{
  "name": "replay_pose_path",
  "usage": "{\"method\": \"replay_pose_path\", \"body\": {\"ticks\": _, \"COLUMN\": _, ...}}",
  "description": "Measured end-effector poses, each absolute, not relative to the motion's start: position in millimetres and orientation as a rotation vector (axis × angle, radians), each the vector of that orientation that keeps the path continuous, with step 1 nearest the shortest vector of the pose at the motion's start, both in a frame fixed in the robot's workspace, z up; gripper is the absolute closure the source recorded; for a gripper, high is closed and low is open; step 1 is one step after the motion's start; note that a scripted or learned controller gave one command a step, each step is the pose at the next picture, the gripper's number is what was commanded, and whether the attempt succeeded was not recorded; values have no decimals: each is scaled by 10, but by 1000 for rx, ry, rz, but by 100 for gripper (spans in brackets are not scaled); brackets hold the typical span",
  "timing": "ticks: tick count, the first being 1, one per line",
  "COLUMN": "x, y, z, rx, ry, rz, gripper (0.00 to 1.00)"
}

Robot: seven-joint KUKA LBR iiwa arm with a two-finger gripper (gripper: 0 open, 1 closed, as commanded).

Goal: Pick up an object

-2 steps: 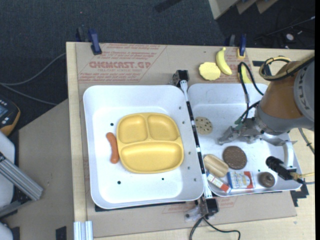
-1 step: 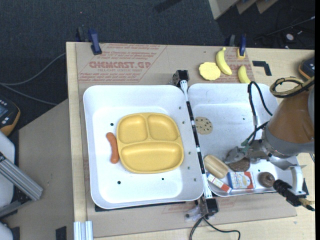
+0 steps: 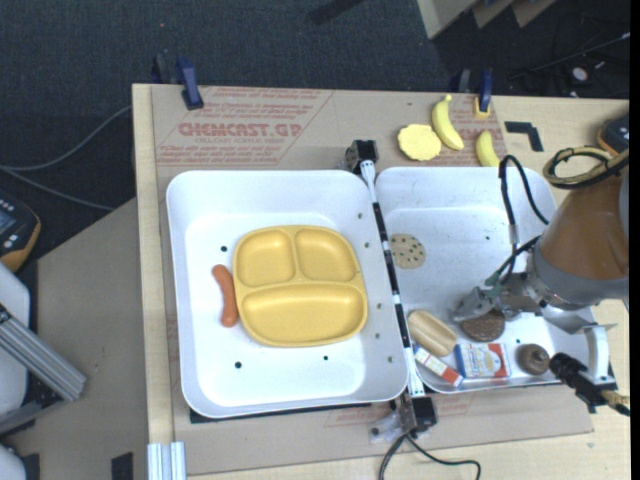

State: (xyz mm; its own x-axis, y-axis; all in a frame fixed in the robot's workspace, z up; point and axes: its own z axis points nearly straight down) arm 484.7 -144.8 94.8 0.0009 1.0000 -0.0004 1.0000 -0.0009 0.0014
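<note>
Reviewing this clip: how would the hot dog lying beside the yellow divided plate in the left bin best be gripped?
Grip the hot dog across its middle, coming straight down from above. It lies flat and long, running front to back, with bare bin floor on its left and the yellow plate close on its right, so fingers should straddle its narrow width.

Lighting even and bright overhead; the two shallow white plastic bins (image 3: 270, 193) read near overexposed, with soft, short shadows. Dark carpeted floor (image 3: 90, 28) at far left is dim. Slight softness throughout; small near-right items possibly blurred.
</note>
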Motion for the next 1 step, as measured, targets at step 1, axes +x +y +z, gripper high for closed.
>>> {"method": "replay_pose_path", "body": {"ticks": 1, "x": 5199, "y": -507, "z": 1903, "rx": 2203, "ry": 2230, "rz": 15, "gripper": 100}}
